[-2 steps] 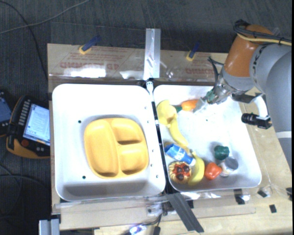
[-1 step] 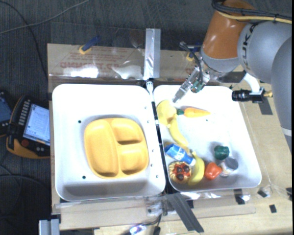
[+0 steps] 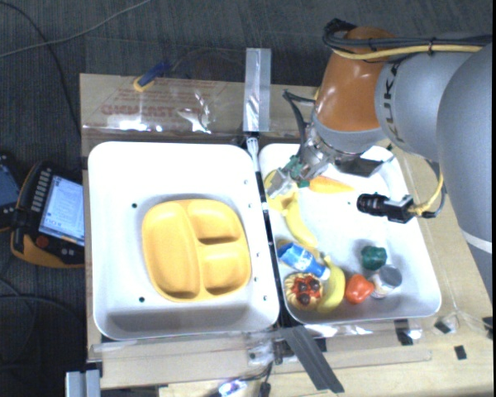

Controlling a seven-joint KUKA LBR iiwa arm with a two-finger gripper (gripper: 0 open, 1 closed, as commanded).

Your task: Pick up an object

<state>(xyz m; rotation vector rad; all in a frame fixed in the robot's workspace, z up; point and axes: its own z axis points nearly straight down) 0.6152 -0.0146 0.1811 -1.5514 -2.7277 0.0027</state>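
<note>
Yellow tray [image 3: 197, 248] lies in left bin [image 3: 116, 180]. My pincer [image 3: 291, 172] sits low at right bin's [image 3: 422, 279] far-left corner, beside banana [image 3: 298, 220]; whether it pinches anything, cannot tell. Near it: blue packet [image 3: 301, 259], second banana [image 3: 334, 288], red pepper [image 3: 358, 288], green piece [image 3: 374, 257]. Handset [image 3: 50, 213] left of tabletop [image 3: 149, 98].
</note>
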